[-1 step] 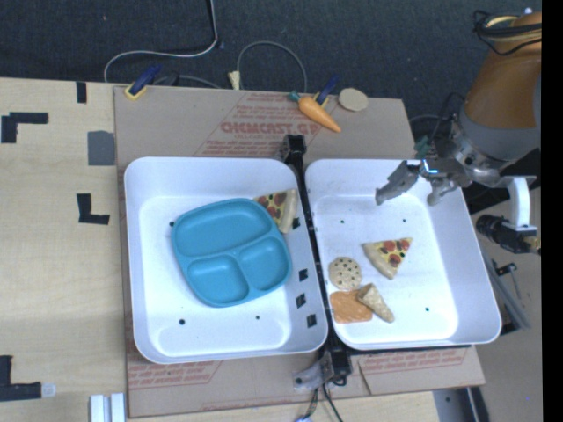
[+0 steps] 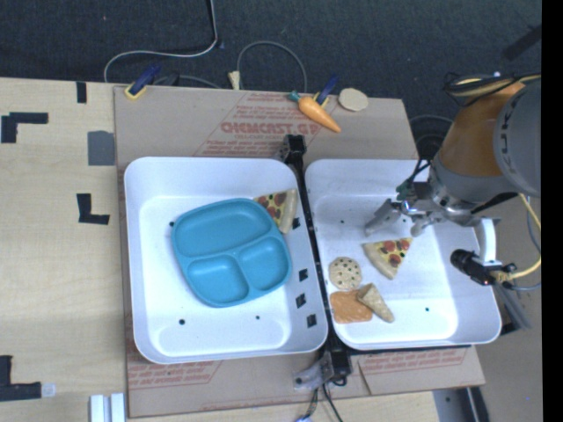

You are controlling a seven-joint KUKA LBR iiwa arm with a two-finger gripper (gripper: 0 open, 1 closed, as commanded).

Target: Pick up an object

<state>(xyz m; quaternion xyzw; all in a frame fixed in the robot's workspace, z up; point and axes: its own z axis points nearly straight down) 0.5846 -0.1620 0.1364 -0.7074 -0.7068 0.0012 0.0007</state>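
Hovering low over the right-hand shallow white bin point(image 2: 440, 323), the tool point(image 2: 400, 219) sits at the end of the grey arm with its orange band point(image 2: 471, 139), and I read this as the approach step: nothing is gripped yet. Its two fingers look spread, one slanting down-left and the other pointing down, with bare bin floor between them and no item pinched.

Just below the tool and slightly to its right in the picture lies the likeliest target, a small wedge of toy pizza with red dots point(image 2: 388, 255); it is near the fingertips but apart from them. Further below and to the left rest a round speckled cookie point(image 2: 345, 272), an orange toast-like slab point(image 2: 349, 308) and a pale tan wedge point(image 2: 377, 302), the last two touching.

My next move, as I judge it, calls for shifting the tool a little so the fingers straddle the pizza wedge, then descending to the floor and closing. The wedge lies flat and thin, so the fingers could slide over it.
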